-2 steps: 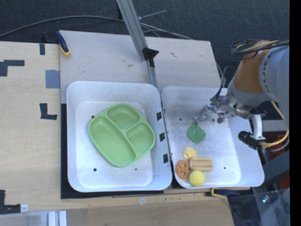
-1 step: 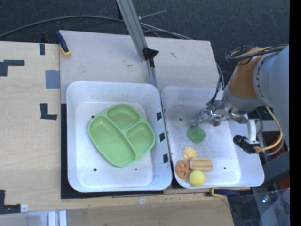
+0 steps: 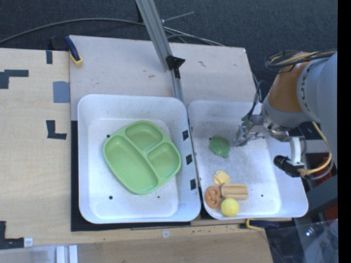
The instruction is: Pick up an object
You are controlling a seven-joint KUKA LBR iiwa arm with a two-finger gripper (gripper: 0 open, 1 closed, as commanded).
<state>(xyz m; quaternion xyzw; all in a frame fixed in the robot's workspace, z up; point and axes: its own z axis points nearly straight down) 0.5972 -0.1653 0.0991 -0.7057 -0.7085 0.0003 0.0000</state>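
In the right bin (image 3: 258, 201) lie a dark green leafy toy (image 3: 220, 146) near the middle left, a small yellow piece (image 3: 221, 177), a tan hot-dog bun (image 3: 235, 190), an orange pretzel-like piece (image 3: 213, 195) and a yellow lemon (image 3: 230, 207) at the front. My gripper (image 3: 243, 137) hangs low over the right bin, just right of the green toy and apart from it. Nothing shows between its fingers.
The left bin (image 3: 93, 201) holds a light green divided plate (image 3: 142, 156). A slanted metal pole (image 3: 156, 26) rises behind the bins. The arm's grey body with the orange band (image 3: 288, 89) overhangs the right bin's far right edge.
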